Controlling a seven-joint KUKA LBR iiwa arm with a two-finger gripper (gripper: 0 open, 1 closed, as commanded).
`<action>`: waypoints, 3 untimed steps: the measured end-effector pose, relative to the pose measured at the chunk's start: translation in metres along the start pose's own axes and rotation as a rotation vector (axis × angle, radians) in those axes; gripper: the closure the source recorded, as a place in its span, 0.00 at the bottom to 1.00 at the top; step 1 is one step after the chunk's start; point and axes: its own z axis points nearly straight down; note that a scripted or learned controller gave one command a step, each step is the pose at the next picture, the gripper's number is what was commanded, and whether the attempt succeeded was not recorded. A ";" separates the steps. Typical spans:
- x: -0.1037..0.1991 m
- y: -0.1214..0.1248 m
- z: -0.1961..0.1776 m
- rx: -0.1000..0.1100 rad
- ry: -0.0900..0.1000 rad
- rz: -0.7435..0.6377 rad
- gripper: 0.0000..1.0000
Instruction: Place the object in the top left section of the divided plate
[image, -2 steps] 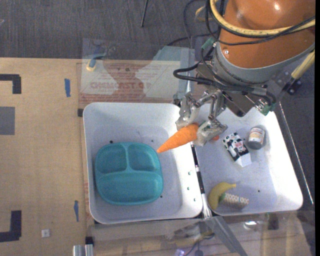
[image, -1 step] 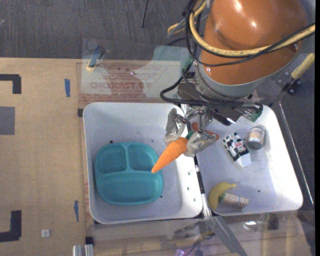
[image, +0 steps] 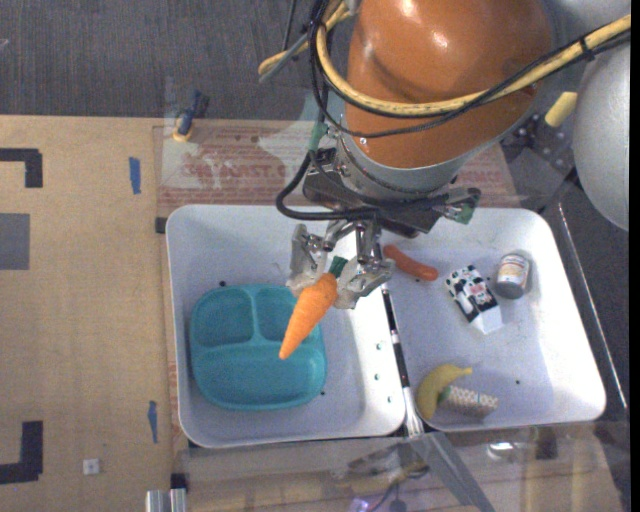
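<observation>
The orange toy carrot (image: 308, 315), tapered and with a scrap of green at its thick end, hangs by that thick end from the robot's metal jaws (image: 340, 270), which are clamped on it just below the green. Its pointed tip slants down and away over the teal divided plastic plate (image: 256, 347), ending above the ridge near the plate's right-hand upper compartment; the top left section lies a little further left of the tip.

It looks like a light, hollow plastic or foam piece, stiff enough to keep its shape while held from one end. I would guess its skin is smooth and a bit slick, and the taper means a grip further down could squeeze it out like a pip. The thick shoulder, where the jaws already have it, seems the sensible hold. Being long and held at one end, it may swing or tilt when let go, and could roll across a ridge into the wrong compartment.

From where I stand, the big orange-banded arm body blocks the back wall of the left white bin (image: 200, 232) that holds the plate. How deep the jaws bite on the carrot is hard to make out among the cables and shiny parts. I also cannot judge how high the tip hangs above the plate.
</observation>
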 end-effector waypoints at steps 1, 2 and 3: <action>-0.028 -0.017 0.007 -0.001 -0.001 -0.310 1.00; -0.043 -0.029 0.030 -0.005 0.003 -0.483 1.00; -0.025 0.029 0.035 -0.007 0.003 -0.677 1.00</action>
